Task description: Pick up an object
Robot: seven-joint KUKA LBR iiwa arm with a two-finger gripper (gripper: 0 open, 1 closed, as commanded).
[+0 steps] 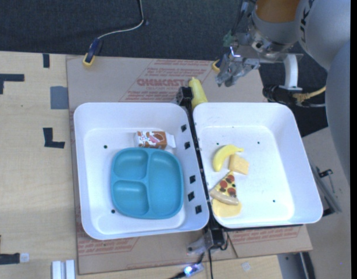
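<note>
- Gripper hangs above the bench beyond the right bin; finger state cannot be told.
- Banana, cheese and pizza lie in that bin.
- Blue plate sits in the left bin.

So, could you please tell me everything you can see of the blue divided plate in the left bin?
The light blue, three-compartment plastic plate is a rounded rectangle with raised ridges splitting it into two smaller sections on one side and a larger one on the other. It looks smooth and matte and holds nothing. It lies flat, right side up, on the floor of the left white bin, slightly askew. A small brown-and-white snack packet lies just beyond its far edge.
</note>
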